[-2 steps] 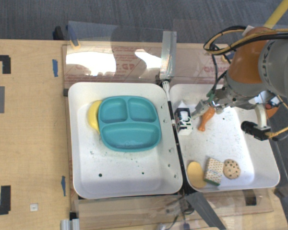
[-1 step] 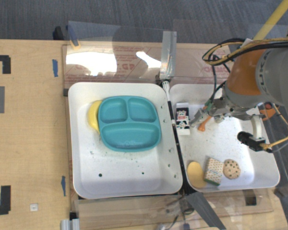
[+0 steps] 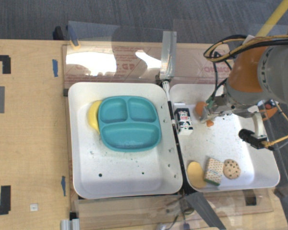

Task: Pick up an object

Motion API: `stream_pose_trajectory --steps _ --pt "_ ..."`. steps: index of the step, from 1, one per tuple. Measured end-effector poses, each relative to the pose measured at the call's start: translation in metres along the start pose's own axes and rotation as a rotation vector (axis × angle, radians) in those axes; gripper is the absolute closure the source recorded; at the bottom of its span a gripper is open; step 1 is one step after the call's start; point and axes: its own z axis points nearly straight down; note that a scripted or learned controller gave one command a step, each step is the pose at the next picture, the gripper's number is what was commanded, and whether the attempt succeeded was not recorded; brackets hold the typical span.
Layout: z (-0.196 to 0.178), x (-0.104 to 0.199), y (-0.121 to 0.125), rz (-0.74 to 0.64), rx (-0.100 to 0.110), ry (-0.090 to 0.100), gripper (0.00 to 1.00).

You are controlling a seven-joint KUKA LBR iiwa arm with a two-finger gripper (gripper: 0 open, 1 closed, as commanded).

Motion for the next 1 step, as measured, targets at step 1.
stream_pose_trajectory --steps 1 --pt "-0.1506 0.0626 -0.0035 0.162 -0.002 0.003 1.00"
